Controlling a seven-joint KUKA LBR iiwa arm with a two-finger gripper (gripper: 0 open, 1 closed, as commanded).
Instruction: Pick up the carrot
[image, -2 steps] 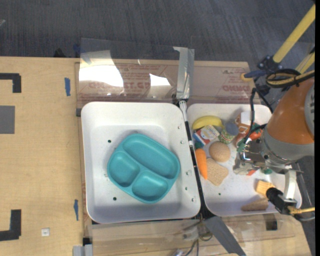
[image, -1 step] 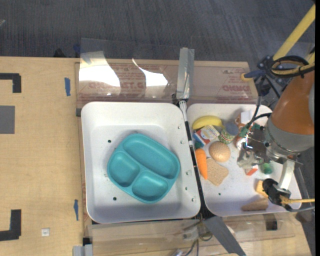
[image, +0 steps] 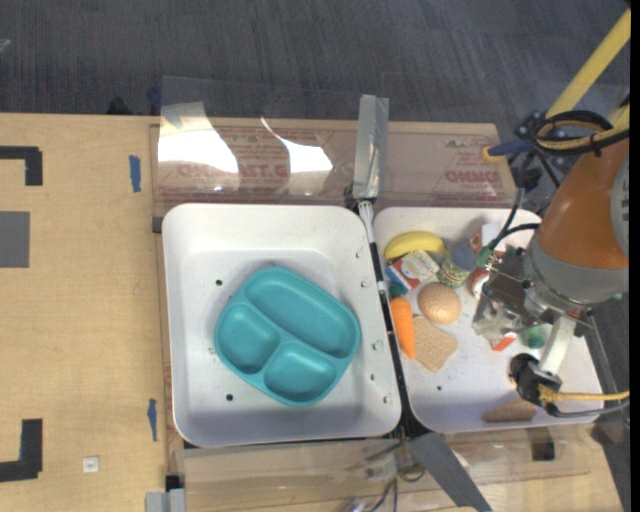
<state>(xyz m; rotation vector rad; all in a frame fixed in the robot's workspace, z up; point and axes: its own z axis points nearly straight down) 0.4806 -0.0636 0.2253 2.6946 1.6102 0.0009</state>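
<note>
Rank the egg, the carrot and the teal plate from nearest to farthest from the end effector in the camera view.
From the end effector:
1. Egg, just to its left in the right bin.
2. Carrot, against that bin's left wall.
3. Teal plate, in the left bin.

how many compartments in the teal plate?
3. The teal divided plate in the left bin has one large compartment along its far side and two smaller ones on its near side.
</note>
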